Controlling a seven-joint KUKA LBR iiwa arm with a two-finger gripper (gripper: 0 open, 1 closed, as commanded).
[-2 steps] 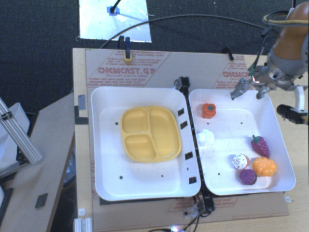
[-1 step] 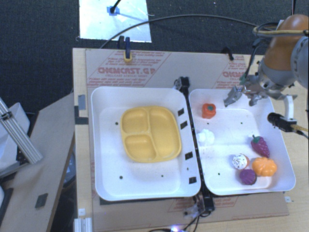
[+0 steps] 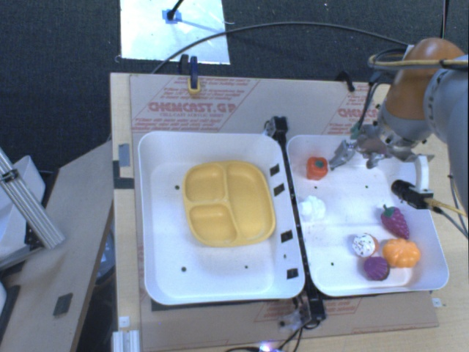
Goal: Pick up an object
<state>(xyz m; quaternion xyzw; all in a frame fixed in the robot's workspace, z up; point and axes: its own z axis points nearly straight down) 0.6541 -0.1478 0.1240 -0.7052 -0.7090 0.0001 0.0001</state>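
My gripper [image 3: 357, 158] hangs over the far part of the right bin [image 3: 344, 281], open, with nothing between its fingers. A small orange-red toy [image 3: 316, 168] lies just left of the left fingertip [image 3: 340, 156], apart from it. Further toward the front lie a white crumpled piece [image 3: 312, 208], a dark red berry-shaped toy [image 3: 395, 221], a white speckled ball [image 3: 363, 245], an orange pumpkin-like toy [image 3: 401, 253] and a purple toy [image 3: 376, 268].
The left bin [image 3: 165, 270] holds a yellow divided plate [image 3: 227, 202]. A black ridge with clips [image 3: 287, 211] separates the two bins. The arm comes in from the right above the right bin's far corner.
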